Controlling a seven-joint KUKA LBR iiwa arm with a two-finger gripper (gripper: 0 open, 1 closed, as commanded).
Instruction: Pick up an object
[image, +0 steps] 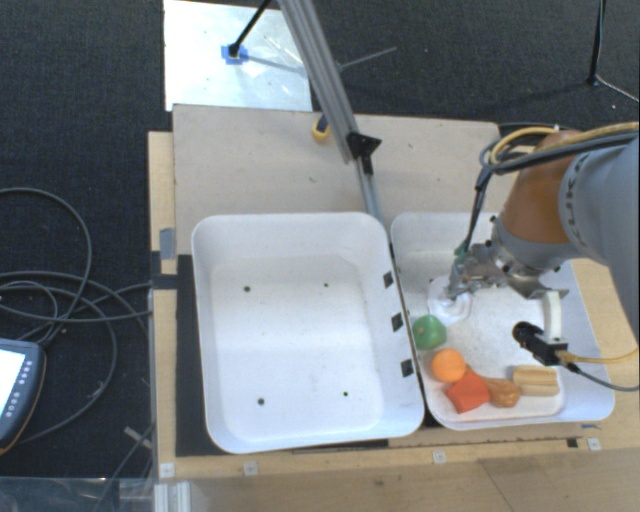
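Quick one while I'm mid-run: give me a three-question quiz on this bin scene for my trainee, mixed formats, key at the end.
1. True or false: the green ball lies in the left bin.
2. Multiple choice: which item touches the orange ball on its lower right side? A) the red block B) a blue cup C) a yellow sponge
3. Fill in: the pincer hangs over the ____ bin, above a pale translucent object.

Key:
1. False; it sits in the right bin, against its left wall.
2. A
3. right
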